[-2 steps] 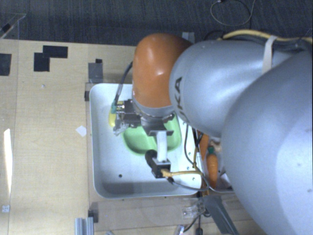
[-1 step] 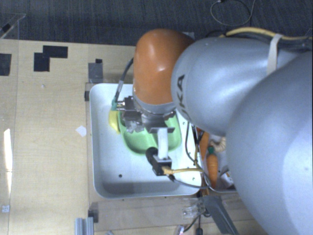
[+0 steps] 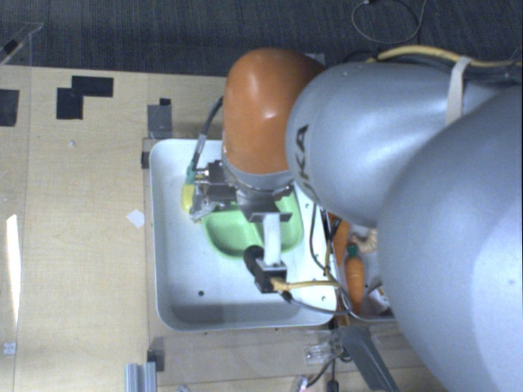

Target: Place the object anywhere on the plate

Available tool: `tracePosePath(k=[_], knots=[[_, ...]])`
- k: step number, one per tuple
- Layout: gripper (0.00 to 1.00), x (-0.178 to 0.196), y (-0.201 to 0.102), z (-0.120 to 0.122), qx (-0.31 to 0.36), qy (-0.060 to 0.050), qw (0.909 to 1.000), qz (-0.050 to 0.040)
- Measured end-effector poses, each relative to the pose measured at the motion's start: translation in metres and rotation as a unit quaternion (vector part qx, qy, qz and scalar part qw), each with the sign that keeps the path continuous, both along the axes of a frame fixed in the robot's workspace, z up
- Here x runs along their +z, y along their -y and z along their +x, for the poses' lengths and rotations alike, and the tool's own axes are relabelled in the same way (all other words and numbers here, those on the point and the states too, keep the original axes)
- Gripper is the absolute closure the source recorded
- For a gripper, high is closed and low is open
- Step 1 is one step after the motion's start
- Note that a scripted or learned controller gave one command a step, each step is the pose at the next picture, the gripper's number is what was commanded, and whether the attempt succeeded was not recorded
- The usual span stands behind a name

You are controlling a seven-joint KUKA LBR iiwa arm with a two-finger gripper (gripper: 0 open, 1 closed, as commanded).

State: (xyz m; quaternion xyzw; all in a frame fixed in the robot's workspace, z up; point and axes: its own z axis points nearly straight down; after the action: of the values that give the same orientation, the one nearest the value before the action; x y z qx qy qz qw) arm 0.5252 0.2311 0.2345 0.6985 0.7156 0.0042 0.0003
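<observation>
On the grey arm (image 3: 351,129) we read black letters, seemingly "KA", with the rest curving out of sight. Its end effector (image 3: 215,191) hangs over the green plate (image 3: 237,233) in the left bin (image 3: 176,260); whether it is released or clenched we cannot tell. A small yellow object (image 3: 188,198) sits at the plate's left edge. A carrot (image 3: 354,274) lies right of that bin.

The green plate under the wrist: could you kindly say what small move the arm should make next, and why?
Probably a short straight lift. The wrist hangs over the green plate in the left bin, and a yellow thing shows at the plate's left edge; whether it is held cannot be seen.
</observation>
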Motion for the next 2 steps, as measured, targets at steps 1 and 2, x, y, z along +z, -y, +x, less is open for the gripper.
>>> tracePosePath(k=[1, 2], knots=[[1.00, 0.0108, -0.0002, 0.0013, 0.000, 0.001, 1.0000, 0.0013], [0.00, 0.0107, -0.0003, 0.0013, 0.000, 0.001, 1.0000, 0.0013]])
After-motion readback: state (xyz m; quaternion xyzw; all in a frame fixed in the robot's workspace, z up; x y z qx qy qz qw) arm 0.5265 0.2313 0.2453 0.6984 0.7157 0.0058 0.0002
